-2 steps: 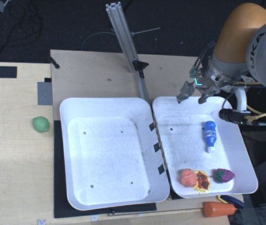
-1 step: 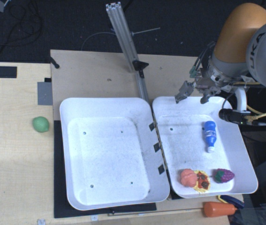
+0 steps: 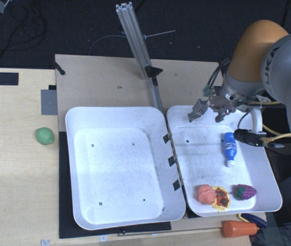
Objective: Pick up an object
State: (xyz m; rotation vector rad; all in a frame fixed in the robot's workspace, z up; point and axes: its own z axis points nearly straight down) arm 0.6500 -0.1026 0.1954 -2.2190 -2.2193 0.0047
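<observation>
- Wooden bench [image 3: 12, 188] bears two white bins: left bin [image 3: 83, 118], right bin [image 3: 268, 186].
- One orange carrot [image 3: 239, 228] lies nearest, outside them.
- Right bin holds one pink toy [image 3: 205, 193], one yellow toy [image 3: 220, 198], one purple toy [image 3: 244, 191], one blue bottle [image 3: 229, 147]; its label is unreadable.
- One green ball [image 3: 45, 136] sits left.
- Farthest, the gripper [image 3: 207, 114] hovers spread wide, holding nothing.

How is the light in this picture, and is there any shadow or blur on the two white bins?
Camera view: light is even and soft, with no hard glare on the left bin or right bin. A faint grey shadow covers the left bin's lower floor. The gripper and blue bottle look fairly sharp; the small toys near the right bin's front are slightly soft.
</observation>
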